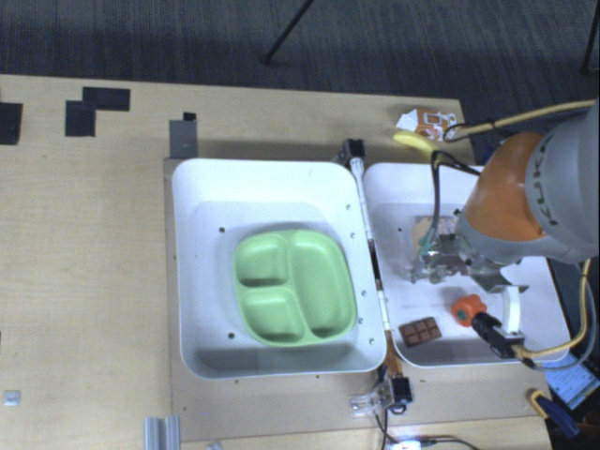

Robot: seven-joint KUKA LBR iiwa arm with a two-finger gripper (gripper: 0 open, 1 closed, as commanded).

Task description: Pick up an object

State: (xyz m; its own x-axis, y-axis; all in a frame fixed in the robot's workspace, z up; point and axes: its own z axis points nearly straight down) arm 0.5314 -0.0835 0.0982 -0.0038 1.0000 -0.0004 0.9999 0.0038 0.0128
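My gripper [424,262] hangs low over the middle of the right bin [394,195], under the grey arm with its orange band. Its fingers are too small and dark to read. Just right of it lies an orange object [467,308] with a black end. A small brown chocolate-like block [419,330] rests near the bin's front edge. A pale item [425,230] peeks out behind the gripper, partly hidden by the wrist.
The left bin [202,251] holds a green divided plate [292,284]. A yellow and white wrapper [424,127] lies on the bench behind the right bin. Cables run along the right side. Black markers sit at the bench's far left.
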